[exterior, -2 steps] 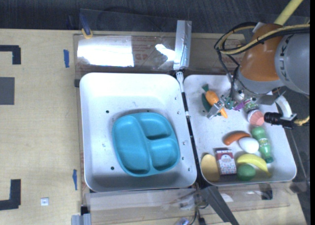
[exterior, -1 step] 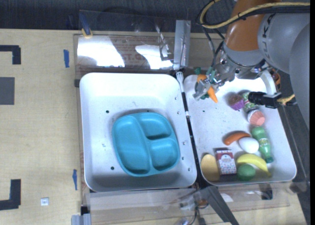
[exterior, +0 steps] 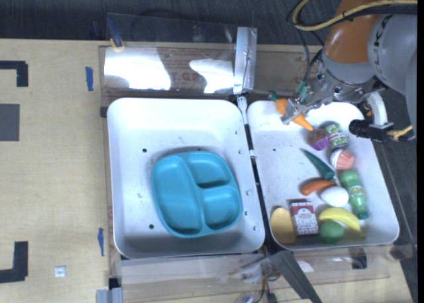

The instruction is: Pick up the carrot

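The carrot (exterior: 304, 122) is a small orange piece with a green top, lying slantwise at the far left corner of the right bin (exterior: 392, 223). My gripper (exterior: 293, 112) comes in from the right and sits across the carrot's middle. Orange shows on both sides of the grey fingers (exterior: 289, 117), which look closed on it. The middle of the carrot is hidden by the fingers.
Several toy foods fill the right bin's near half: a green chili (exterior: 317, 161), an orange-red pepper (exterior: 318, 186), an egg (exterior: 335, 196), a banana (exterior: 341, 217) and a red box (exterior: 303, 219). A blue divided tray (exterior: 195, 192) lies in the left bin (exterior: 132, 136).
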`<state>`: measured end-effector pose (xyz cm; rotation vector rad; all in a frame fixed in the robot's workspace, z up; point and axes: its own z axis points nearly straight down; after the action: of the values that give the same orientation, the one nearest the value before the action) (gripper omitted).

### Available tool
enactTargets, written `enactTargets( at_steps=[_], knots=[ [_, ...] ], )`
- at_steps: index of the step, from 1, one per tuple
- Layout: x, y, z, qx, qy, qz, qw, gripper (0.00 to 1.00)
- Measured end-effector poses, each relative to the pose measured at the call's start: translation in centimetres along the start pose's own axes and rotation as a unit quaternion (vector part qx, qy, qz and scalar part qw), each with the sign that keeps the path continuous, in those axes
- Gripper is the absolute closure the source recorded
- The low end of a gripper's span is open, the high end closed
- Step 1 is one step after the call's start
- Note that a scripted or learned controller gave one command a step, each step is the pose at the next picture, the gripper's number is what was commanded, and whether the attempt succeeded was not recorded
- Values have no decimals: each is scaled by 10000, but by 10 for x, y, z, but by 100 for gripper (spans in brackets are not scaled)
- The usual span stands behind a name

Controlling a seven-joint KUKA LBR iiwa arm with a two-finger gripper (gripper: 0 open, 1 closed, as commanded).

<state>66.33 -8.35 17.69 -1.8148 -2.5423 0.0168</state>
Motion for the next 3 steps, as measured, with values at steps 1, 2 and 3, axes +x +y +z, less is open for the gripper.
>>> enactTargets(
  at_steps=[1,2,3],
  knots=[
    [-28,-10,-86,-124,-65,-130,9998,100],
    [-28,-8,-93,-122,-69,-144,9998,100],
    [-22,-5,-164,-120,-61,-125,9998,100]
  ],
)
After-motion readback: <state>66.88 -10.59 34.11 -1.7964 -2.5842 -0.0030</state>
